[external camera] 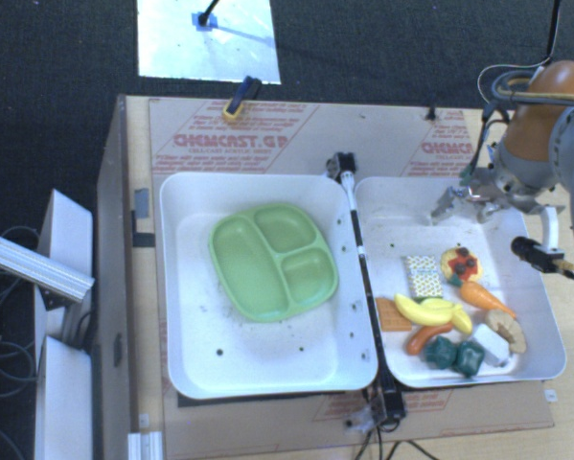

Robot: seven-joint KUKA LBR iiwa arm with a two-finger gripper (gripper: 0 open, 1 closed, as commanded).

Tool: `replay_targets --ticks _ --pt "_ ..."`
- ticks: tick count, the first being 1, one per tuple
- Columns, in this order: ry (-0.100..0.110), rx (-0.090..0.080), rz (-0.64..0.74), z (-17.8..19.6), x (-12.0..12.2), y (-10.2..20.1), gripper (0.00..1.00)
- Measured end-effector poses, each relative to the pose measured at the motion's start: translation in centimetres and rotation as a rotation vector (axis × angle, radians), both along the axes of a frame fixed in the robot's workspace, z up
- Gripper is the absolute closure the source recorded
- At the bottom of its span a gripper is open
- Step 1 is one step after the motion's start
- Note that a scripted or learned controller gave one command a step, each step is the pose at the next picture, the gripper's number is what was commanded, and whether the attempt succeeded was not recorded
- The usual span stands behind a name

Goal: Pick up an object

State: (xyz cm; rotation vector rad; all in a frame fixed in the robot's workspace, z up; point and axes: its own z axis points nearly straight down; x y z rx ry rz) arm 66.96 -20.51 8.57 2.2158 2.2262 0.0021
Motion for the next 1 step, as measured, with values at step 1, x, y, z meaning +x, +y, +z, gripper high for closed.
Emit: replay_targets --ticks 1 --pt "0.0 0.0 0.0 0.0 0.0 0.0 0.0"
